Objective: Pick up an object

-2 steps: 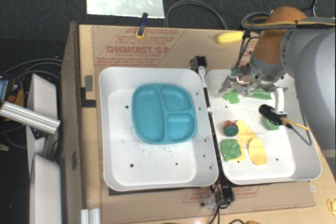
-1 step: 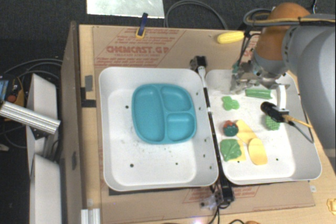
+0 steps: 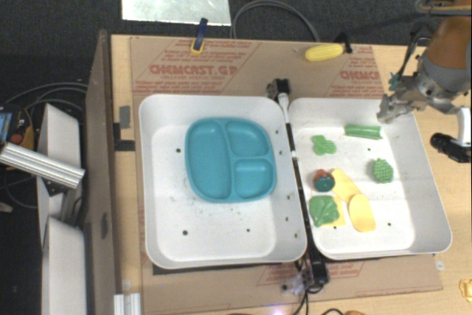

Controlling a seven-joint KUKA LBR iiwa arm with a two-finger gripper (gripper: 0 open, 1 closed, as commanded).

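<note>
Dark carpet surrounds the cardboard-topped bench (image 3: 221,70), which carries two shallow white bins: the left bin (image 3: 158,158) holds a teal sectioned plastic tray (image 3: 229,159), the right bin (image 3: 420,188) a scatter of plastic toy foods. You find the grey two-finger gripper (image 3: 389,111) over the right bin's far rim, at roughly one o'clock of that bin. Whether it is open or closed cannot be told. The nearest candidate, a flat green bar-shaped toy (image 3: 362,131), lies just beside the gripper at its seven o'clock, untouched. Align over the bar's centre, straddle its narrow width, then descend vertically, clear of the rim.
</note>
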